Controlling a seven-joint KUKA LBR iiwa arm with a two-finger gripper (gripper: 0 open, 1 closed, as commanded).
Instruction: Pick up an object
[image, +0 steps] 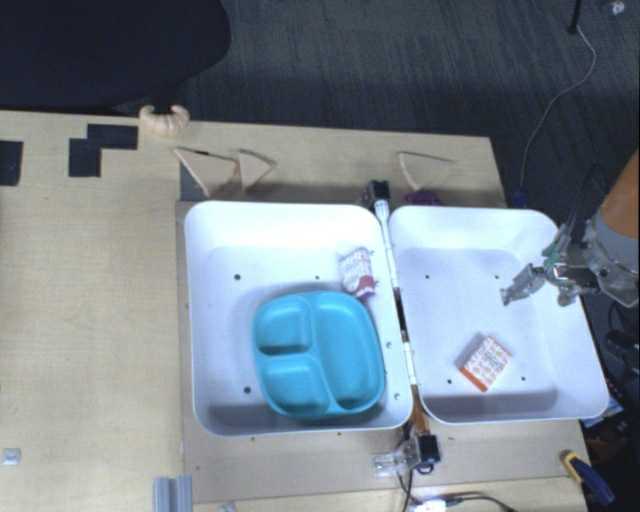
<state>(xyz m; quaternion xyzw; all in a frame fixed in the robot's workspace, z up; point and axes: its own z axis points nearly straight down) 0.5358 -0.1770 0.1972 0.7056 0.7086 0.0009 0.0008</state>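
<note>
In the right bin (440, 240) a small orange and white box (485, 361) lies flat near the front. My gripper (541, 292) hangs over the bin's right side, up and to the right of the box and apart from it. It is open, with nothing between its fingers. The left bin (215, 300) holds a blue tray with three compartments (318, 352) and a small white and red packet (357, 271) by its right wall.
A ridge where the two bins meet (396, 300) separates them. Cables and a small connector (415, 455) lie on the wooden bench in front of the bins. The grey arm (615, 250) comes in over the right bin's right edge.
</note>
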